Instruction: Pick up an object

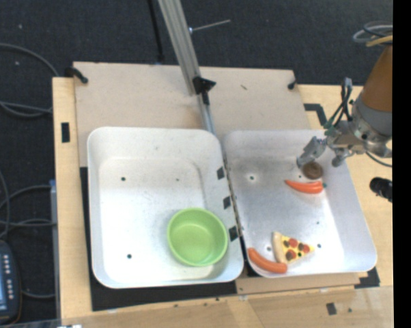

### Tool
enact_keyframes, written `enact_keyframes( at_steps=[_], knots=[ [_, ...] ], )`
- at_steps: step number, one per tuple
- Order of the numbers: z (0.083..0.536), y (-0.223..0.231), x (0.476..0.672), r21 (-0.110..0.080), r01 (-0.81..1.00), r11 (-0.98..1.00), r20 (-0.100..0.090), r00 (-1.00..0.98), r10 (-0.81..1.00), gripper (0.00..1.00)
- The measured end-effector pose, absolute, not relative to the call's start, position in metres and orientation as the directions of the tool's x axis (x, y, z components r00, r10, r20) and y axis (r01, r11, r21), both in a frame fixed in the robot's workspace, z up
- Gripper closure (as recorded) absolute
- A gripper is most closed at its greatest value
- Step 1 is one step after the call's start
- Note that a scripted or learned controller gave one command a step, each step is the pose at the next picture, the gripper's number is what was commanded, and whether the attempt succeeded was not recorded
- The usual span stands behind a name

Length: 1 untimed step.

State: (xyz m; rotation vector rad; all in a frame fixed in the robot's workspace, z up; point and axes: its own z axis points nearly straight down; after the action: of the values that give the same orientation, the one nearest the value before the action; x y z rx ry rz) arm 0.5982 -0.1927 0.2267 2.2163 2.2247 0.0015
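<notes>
Hovering low over the right bin (342, 203), the gripper (312, 164) hangs just above a small brown round object (314, 171), with an orange chili-shaped piece (304, 185) lying just beside that object, toward the bin's front. Whether the fingers are spread or pressed together cannot be told from this slanted view, and nothing is seen pinched between them. Further toward the front of the right bin lie a toy pizza slice (291, 247) and an orange sausage-like piece (267, 261); a green bowl (197, 236) sits in the left bin (123, 149). The risk seems to be a miss: both nearby pieces are low and smooth, so closing fingers could skid off or nudge one away. No writing is legible.
</notes>
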Motion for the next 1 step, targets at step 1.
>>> enact_keyframes(
  at_steps=[1],
  knots=[
    [0.2267, -0.1927, 0.5982, 0.001, 1.000, 0.004, -0.001, -0.004, 1.000, 0.00]
  ],
)
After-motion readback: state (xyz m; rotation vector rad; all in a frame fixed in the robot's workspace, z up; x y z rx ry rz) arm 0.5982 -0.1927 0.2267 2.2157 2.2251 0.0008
